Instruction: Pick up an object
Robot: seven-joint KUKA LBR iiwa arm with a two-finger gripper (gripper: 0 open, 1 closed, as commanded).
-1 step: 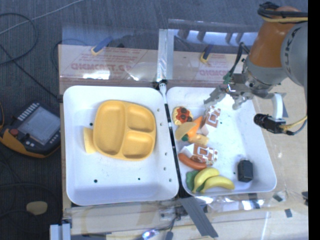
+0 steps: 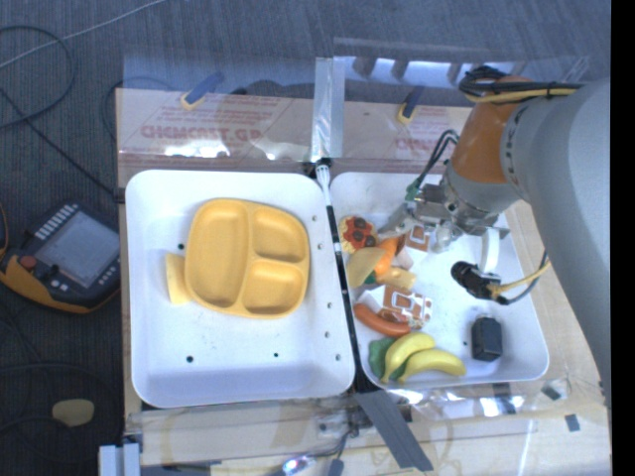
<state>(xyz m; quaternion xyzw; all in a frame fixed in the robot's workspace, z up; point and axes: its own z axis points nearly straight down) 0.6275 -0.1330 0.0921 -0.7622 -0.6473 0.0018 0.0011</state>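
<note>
the arm reaches from the right, gripper (image 2: 425, 228) low over the right bin (image 2: 526, 350), grip state unclear.

Glossy yellow plastic tray (image 2: 245, 257)

Bench (image 2: 144, 117) carrying two white bins side by side, left bin (image 2: 149, 355) and right bin (image 2: 526, 350) touching, cardboard sheet (image 2: 238, 127) lying behind them

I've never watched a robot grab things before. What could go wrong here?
The toy food in the right bin lies packed together, so the gripper could nudge neighbours or pinch two at once. The banana is curved and smooth, so it might slip. The gripper hangs close to the bin's far wall.
</note>
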